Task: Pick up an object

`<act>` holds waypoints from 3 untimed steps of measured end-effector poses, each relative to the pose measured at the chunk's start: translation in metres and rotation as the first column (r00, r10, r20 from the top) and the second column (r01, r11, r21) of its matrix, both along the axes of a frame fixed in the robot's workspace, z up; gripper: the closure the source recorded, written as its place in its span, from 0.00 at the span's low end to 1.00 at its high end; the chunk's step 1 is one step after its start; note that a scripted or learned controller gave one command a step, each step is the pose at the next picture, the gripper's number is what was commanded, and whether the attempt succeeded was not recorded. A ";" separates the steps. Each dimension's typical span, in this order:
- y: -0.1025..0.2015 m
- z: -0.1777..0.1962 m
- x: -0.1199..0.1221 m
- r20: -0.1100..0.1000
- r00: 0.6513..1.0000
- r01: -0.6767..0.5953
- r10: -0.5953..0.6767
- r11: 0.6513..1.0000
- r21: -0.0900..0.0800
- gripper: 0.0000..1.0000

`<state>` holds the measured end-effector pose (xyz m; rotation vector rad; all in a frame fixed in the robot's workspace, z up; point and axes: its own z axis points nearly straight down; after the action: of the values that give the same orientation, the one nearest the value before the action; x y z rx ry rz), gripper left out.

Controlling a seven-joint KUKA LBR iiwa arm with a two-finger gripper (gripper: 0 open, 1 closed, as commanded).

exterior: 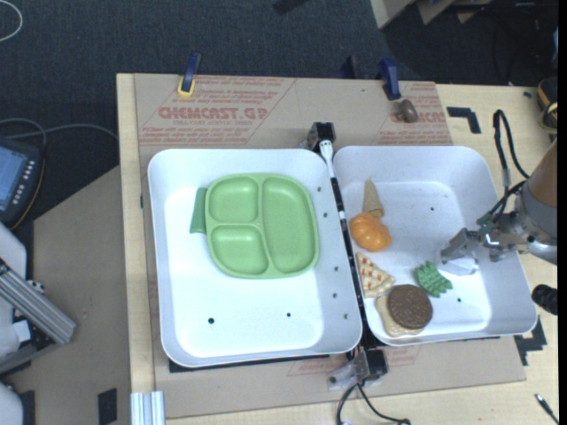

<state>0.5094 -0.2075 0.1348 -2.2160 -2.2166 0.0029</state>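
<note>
The right bin (416,162) has open white floor across its upper middle and far corner, well apart from any item. Its left side is crowded: a cone (373,197), an orange toy (369,232), a pizza slice (373,278) and a brown cookie (408,307) line the dividing wall. A green leafy piece (432,279) lies just beside the gripper (462,248). In the left bin (177,264), a green divided plate (262,225) fills the upper centre, leaving bare floor below it.

Red "CHEMCAST G P" print on the brown bench sheet (221,112).
</note>
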 end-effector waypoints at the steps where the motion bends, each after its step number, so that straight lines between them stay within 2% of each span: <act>1: 0.001 -0.053 -0.001 0.001 1.000 0.000 0.000 1.000 -0.001 0.00; 2: 0.000 -0.040 0.000 0.007 1.000 0.001 -0.001 1.000 -0.004 1.00; 3: 0.007 0.019 0.004 0.011 1.000 -0.001 0.001 1.000 -0.006 1.00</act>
<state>0.5134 -0.2001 0.1533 -2.2232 -2.2262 -0.0018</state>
